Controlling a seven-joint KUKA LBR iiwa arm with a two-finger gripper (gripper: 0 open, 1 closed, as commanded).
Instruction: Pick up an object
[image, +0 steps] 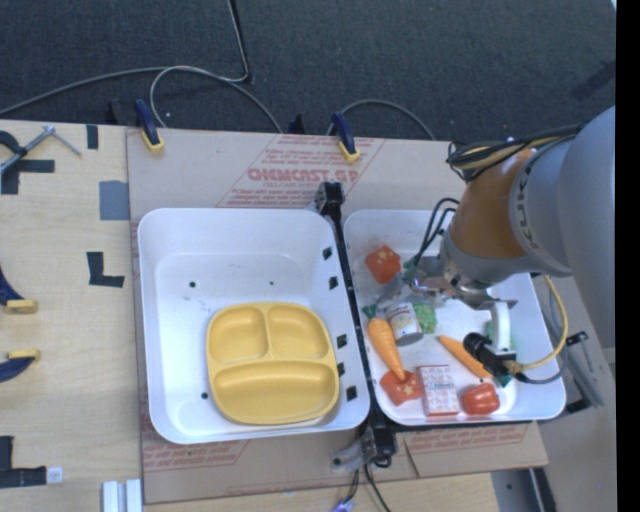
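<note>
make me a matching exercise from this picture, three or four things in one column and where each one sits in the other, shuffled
Things:
1. yellow divided plate
2. red and white carton
3. blue and yellow clamp
4. carrot

Places:
A. on the cardboard's far left corner
B. left bin, near side
C. right bin, by the middle divider
D. right bin, against the near wall

Pairs: 1-B, 2-D, 3-A, 4-C

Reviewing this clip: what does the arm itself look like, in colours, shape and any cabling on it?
The arm is thick, rounded and grey, with an orange band above the wrist. Dark and yellow cables run along it near the band, and a yellow cable loops below the wrist.
</note>
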